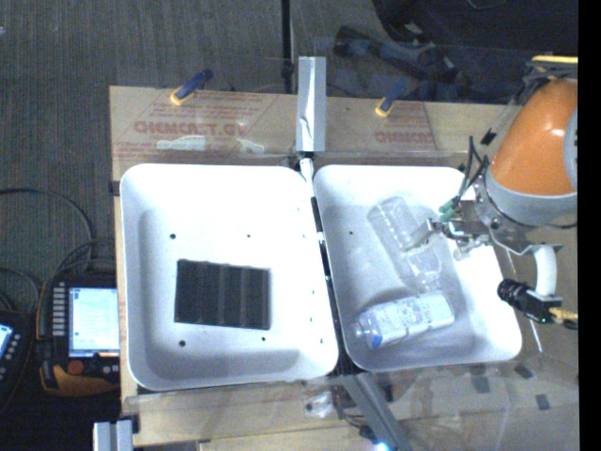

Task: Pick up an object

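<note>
The claw (449,222) hangs over the right bin (488,346); I cannot tell its state. Just left of it lies a clear cup (399,224), below-left a bottle (406,319), far left a black block (223,294).

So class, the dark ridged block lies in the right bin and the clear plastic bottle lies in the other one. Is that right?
Not quite. The camera view shows them swapped: the dark ridged block lies in the left bin, and the clear plastic bottle lies in the right bin.
</note>
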Controlling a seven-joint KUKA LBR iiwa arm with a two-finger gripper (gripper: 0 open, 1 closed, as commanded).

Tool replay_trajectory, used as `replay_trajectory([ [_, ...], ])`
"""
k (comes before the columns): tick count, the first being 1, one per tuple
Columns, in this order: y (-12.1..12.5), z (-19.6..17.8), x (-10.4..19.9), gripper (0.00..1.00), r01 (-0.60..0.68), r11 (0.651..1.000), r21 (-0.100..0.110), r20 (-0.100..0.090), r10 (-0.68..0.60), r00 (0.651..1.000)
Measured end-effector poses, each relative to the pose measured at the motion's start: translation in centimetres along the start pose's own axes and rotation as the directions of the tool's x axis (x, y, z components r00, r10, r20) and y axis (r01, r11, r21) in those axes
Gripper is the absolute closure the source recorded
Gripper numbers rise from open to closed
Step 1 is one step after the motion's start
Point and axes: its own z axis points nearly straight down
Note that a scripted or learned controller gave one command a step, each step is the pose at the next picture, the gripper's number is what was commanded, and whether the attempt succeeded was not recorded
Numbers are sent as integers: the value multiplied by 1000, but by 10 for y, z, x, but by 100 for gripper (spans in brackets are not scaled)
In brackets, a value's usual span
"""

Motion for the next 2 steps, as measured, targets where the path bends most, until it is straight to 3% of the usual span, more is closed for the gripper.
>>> replay_trajectory([
  [1,4,84,-42,0,71,997,0,0,-71,997],
  [2,47,55,-32,0,37,999,-1,1,-37,999],
])
